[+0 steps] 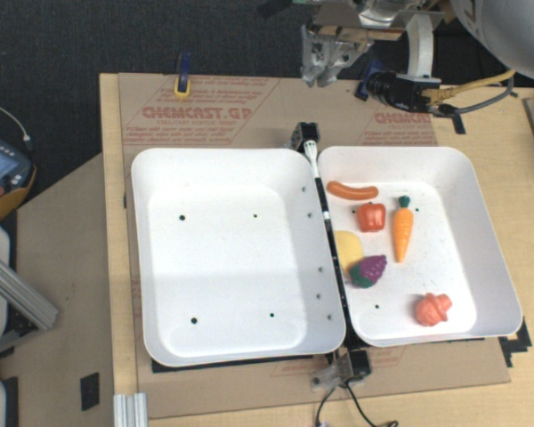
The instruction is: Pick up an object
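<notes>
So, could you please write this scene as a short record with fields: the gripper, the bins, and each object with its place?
gripper: above the bench, beyond the far edge of both bins
left bin: white, shallow
right bin: white, holds six toy foods
sausage: far, near the divider
red pepper: just in front of the sausage
carrot: right of the pepper
yellow item: against the divider
purple grapes: touching the yellow item
pink item: near corner, alone

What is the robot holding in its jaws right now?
Nothing. The gripper hangs above the bench beyond the bins with nothing in it, and the toy food, like the carrot, lies in the right bin.
</notes>
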Robot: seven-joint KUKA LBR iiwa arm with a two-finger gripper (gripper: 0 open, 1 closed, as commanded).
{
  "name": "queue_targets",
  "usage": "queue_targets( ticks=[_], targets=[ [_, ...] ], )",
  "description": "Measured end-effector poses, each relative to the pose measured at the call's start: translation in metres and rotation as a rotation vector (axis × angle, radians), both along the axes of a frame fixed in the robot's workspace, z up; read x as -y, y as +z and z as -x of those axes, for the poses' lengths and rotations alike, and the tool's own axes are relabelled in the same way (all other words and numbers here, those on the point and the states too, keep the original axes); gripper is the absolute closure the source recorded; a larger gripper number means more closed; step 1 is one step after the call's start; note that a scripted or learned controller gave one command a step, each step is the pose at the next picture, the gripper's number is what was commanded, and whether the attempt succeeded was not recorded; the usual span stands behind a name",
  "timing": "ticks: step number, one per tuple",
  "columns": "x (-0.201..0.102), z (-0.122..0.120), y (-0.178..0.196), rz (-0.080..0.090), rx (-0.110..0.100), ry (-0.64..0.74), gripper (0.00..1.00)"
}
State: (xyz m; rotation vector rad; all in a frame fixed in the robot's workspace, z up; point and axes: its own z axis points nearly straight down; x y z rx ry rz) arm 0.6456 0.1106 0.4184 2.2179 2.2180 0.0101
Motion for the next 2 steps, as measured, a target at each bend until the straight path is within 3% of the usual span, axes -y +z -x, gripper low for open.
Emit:
queue_targets(
  ticks=[1, 2],
  targets=[
    [-0.063, 0.021, -0.041, 0.001, -0.014, 0.006, 1.00],
    [-0.113, 0.035, 0.023, -0.003, -0.001, 0.006, 1.00]
  ],
)
